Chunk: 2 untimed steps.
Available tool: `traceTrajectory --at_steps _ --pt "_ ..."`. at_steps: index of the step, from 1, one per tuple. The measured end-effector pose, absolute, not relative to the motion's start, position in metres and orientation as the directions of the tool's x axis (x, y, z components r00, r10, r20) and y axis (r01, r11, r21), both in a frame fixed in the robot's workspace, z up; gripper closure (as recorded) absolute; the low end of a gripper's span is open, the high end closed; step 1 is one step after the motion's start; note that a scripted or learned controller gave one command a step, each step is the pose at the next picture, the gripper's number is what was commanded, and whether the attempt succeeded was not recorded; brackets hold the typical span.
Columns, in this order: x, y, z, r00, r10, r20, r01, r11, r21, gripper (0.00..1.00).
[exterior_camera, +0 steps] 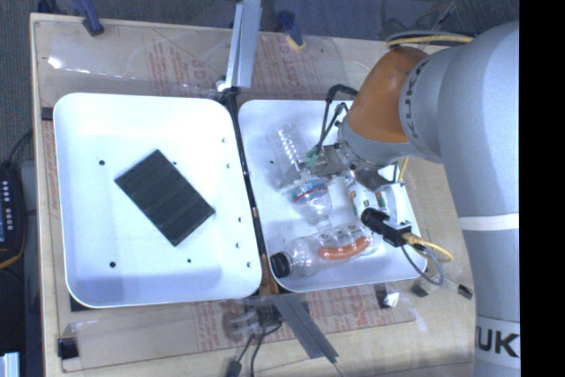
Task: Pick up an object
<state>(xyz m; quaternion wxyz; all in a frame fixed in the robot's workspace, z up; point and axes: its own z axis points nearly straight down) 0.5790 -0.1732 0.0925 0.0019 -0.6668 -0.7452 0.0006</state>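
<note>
My arm (pixel 459 110) is the biggest thing here, a grey column with its orange band bent over the right-hand bin (pixel 265 128), which I take as my landmark; I reach in low and slanted, I judge, so the wrist can get down among the clutter without fouling the bin's rim. On the arm's lower casing, beyond the bin's near right corner, I can read only the letters "UK", the rest cut off. Left of my landmark, touching it along a shared edge, sits the other white bin (pixel 79 154), and a flat dark ribbed pad (pixel 165 196) lies at a slant near its middle, well apart from me. Inside the right-hand bin the things to pick are clear plastic pieces: a bottle with a dark cap (pixel 300 257) lies on its side along the near wall, a curved orange piece (pixel 340 250) beside it, and more transparent shapes (pixel 305 190) crowd the middle; any label on them is too blurred to read. My gripper (pixel 340 163) hangs just over that middle cluster, but whether my jaws are parted or closed I cannot tell, nor can I claim to hold anything.
</note>
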Motion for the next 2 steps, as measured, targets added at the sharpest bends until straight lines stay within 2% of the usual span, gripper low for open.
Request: traceTrajectory --at_steps 1,2 --pt "0.580 -0.173 0.103 -0.116 0.993 0.001 0.993 0.116 -0.003 1.00" --pt "0.618 -0.130 0.182 -0.223 0.975 0.000 0.975 0.223 -0.001 1.00"
